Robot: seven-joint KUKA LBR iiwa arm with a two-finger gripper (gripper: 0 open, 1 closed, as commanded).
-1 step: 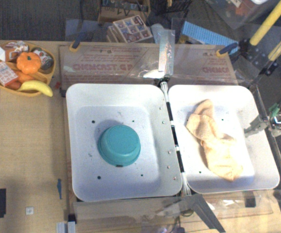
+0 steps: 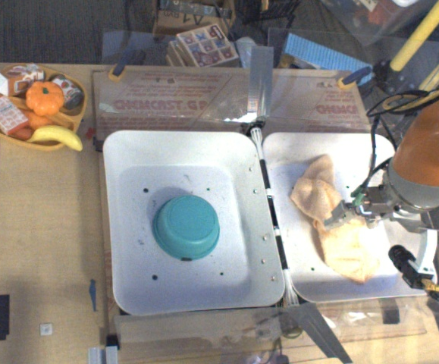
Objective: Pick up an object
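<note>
Claw point(image 2: 342, 212) on crumpled tan cloth point(image 2: 333, 218) (grip state unclear); round teal bowl point(image 2: 186, 227) apart.

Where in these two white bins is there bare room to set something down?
Left bin: bare floor all round the teal bowl. Right bin: bare strip along its far and left walls, beside the cloth. Crowded at the right, where the gripper meets the cloth.

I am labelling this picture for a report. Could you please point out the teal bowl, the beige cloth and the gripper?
teal bowl point(image 2: 186, 227): camera view, middle of its upturned base.
beige cloth point(image 2: 317, 195): camera view, upper fold.
gripper point(image 2: 340, 213): camera view, tip over the cloth.
</note>
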